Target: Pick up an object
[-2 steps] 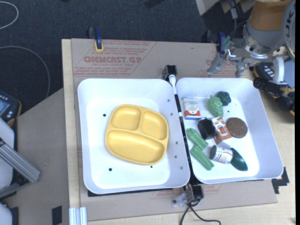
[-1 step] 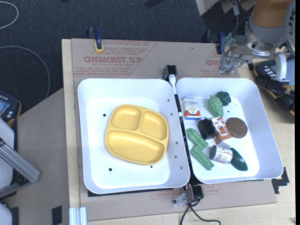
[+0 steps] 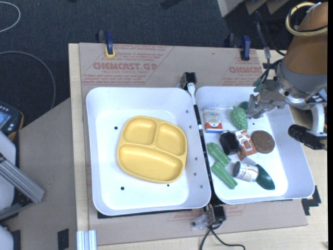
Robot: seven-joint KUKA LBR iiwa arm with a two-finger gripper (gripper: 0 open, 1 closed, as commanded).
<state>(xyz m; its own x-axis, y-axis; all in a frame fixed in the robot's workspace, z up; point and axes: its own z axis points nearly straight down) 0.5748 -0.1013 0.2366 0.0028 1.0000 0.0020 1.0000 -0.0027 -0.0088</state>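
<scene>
Since the gripper [image 3: 253, 107] hung over the right bin [image 3: 296, 139], right at a bumpy green toy [image 3: 240, 117] near the back, that looked like the target. Couldn't tell how the gripper was set. I'd guess centering on the toy mattered, clear of the carton [image 3: 212, 120] beside it.

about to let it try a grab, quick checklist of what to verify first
1. Hand over the right bin: ok, near its upper edge.
2. Target under hand: ok, green bumpy object sits beside it.
3. Nothing already held: cannot tell.
4. Finger opening: cannot tell.
5. Room around target: not ok, small carton lies close and the bin wall is near.
6. Left bin undisturbed: ok, yellow tray lies flat.
</scene>
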